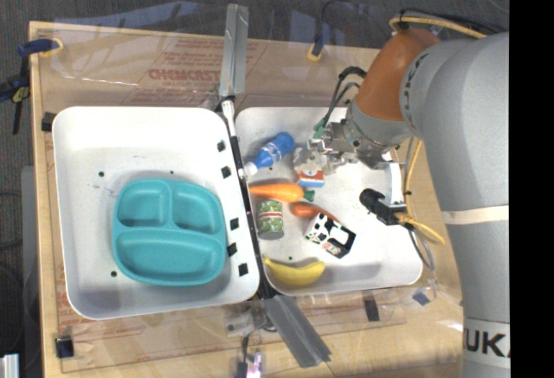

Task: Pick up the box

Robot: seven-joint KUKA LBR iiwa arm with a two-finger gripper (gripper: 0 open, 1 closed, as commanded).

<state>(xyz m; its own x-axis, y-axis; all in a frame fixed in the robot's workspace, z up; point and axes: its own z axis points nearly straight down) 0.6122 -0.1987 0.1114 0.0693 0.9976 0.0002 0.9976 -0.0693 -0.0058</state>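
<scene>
The box (330, 234) is small, black and white, and lies flat in the right bin (381, 259), near its middle front. My gripper (322, 150) hangs over the back part of that bin, above and behind the box and apart from it. Right under the gripper sits a small white, orange and blue object (310, 176). The wrist hides the fingertips.
In the right bin lie a blue bottle (272, 150), a carrot (277, 192), a green can (270, 218) and a banana (295, 271), all left of or in front of the box. A teal divided plate (169, 231) fills the left bin (78, 151).
</scene>
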